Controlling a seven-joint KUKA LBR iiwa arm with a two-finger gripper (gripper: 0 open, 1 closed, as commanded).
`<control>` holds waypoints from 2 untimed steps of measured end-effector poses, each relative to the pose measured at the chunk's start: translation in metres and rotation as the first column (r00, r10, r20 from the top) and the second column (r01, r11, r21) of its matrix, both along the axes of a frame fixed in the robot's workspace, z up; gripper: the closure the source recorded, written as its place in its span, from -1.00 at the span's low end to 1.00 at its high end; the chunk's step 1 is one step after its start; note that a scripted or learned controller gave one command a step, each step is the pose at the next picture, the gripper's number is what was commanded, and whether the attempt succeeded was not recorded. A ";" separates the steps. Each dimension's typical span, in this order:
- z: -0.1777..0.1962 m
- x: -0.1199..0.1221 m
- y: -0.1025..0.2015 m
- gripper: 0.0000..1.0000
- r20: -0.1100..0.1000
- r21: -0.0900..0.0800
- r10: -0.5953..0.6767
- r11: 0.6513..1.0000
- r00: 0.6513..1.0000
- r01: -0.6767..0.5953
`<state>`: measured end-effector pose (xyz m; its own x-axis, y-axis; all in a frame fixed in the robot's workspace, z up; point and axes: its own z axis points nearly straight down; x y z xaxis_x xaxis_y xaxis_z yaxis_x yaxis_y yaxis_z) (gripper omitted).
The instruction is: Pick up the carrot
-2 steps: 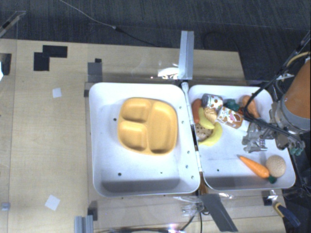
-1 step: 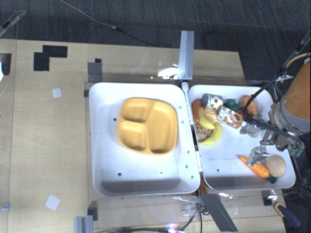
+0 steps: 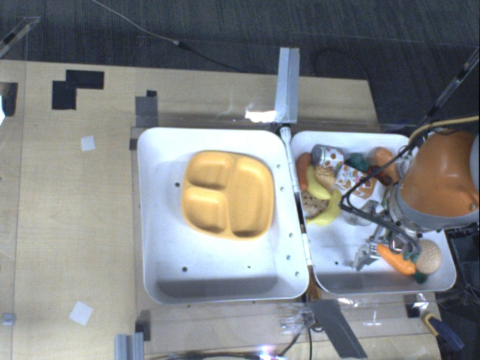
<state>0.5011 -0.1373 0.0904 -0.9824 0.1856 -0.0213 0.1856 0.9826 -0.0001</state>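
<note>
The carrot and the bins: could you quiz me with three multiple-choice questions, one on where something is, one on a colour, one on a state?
1. Where does the carrot lie?
A. Left bin
B. Right bin, near front
C. On the bench

2. What colour is the tray?
A. Yellow
B. Blue
C. Red

3. How is the carrot now?
A. Lifted above the bin
B. Resting in the tray
C. Lying on the bin floor by the hand

Answers: B, it sits in the right bin; A, the divided tray in the left bin is yellow; C, it lies flat.
</note>
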 end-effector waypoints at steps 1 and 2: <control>0.012 0.003 0.001 1.00 0.005 -0.001 0.007 1.000 1.000 -0.007; 0.135 -0.010 0.011 1.00 -0.001 0.001 -0.035 0.999 0.999 0.035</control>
